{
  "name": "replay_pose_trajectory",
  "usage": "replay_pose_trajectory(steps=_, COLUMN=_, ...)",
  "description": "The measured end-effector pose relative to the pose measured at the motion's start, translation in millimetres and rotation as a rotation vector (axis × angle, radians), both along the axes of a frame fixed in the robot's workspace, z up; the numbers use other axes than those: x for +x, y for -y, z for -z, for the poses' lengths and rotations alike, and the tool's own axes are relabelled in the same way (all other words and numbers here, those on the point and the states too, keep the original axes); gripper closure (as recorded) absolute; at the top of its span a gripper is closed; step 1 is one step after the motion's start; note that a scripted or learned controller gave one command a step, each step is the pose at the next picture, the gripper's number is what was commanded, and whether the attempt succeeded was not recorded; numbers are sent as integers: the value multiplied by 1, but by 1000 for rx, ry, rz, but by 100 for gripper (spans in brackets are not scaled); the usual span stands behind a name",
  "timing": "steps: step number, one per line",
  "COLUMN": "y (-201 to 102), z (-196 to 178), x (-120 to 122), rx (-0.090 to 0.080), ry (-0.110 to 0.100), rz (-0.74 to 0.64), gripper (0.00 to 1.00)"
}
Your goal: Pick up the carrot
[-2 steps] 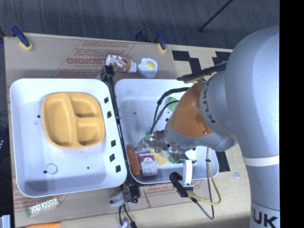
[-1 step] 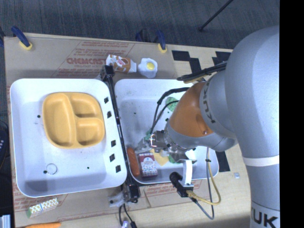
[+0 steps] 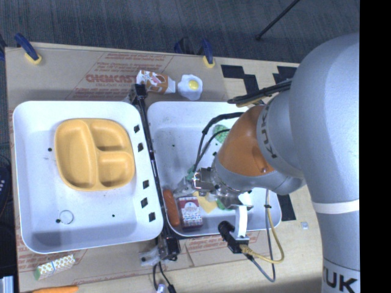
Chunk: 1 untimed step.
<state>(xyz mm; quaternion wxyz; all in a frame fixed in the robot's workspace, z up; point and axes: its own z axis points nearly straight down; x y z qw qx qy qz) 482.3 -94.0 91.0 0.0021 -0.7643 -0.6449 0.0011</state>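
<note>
With the gripper (image 3: pixel 204 191) lowered in the right shallow white bin (image 3: pixel 165 127), jaw state not discernible, the slender orange carrot (image 3: pixel 171 207), lying at the bin's lower-left wall beside a small red carton (image 3: pixel 190 212), should be approached across its narrow width, clear of both.

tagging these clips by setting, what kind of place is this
Probably a robotics lab bench: two white bins on clamped cardboard, toy food such as a yellow divided tray, and a KUKA arm over them.

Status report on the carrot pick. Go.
Gripper low in right bin. Carrot flat beside it, not gripped. Red box against carrot.
</note>
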Motion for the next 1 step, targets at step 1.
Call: replay_pose_trajectory(steps=1, y=0, z=0, x=0, rx=0, ry=0, rz=0, gripper=0)
